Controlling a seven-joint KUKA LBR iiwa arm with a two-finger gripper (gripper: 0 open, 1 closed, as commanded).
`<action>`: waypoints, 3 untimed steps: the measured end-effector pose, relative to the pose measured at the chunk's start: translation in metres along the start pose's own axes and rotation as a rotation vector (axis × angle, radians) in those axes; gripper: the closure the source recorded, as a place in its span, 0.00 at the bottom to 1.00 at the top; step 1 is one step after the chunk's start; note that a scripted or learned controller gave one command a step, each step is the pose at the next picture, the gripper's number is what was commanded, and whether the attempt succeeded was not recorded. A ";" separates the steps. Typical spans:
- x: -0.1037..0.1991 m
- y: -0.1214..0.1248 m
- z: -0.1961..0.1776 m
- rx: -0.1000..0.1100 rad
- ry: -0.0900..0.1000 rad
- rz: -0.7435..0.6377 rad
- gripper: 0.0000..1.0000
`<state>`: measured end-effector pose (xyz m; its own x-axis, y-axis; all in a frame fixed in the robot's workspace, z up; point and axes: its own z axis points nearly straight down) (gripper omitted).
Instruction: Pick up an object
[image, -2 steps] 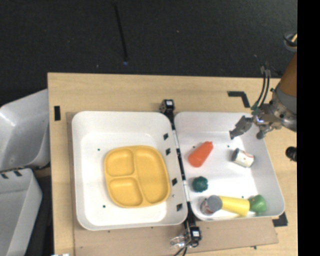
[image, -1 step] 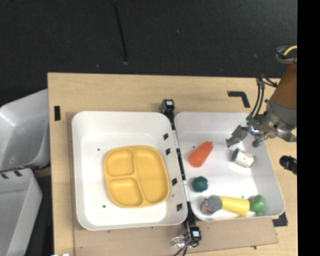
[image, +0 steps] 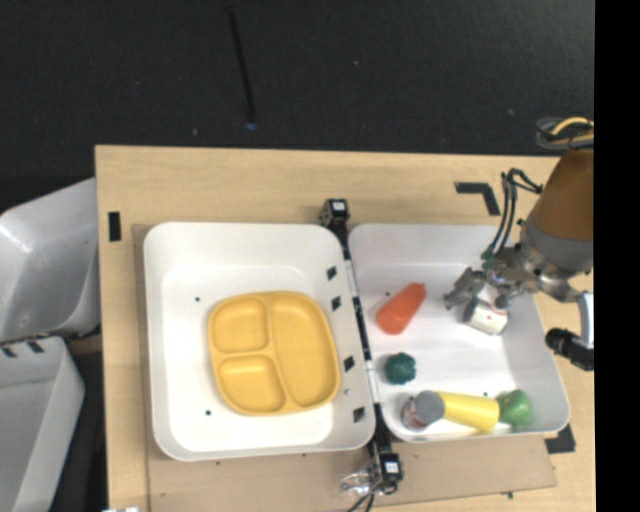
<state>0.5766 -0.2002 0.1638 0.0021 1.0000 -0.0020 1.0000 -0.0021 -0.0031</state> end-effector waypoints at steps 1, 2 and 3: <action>-0.010 0.004 0.036 -0.016 -0.009 0.001 0.00; -0.011 0.006 0.022 -0.025 -0.011 0.003 1.00; -0.014 0.008 -0.043 -0.011 -0.001 -0.006 1.00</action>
<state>0.5842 -0.2146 0.2072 -0.0037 1.0000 -0.0027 1.0000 0.0037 0.0076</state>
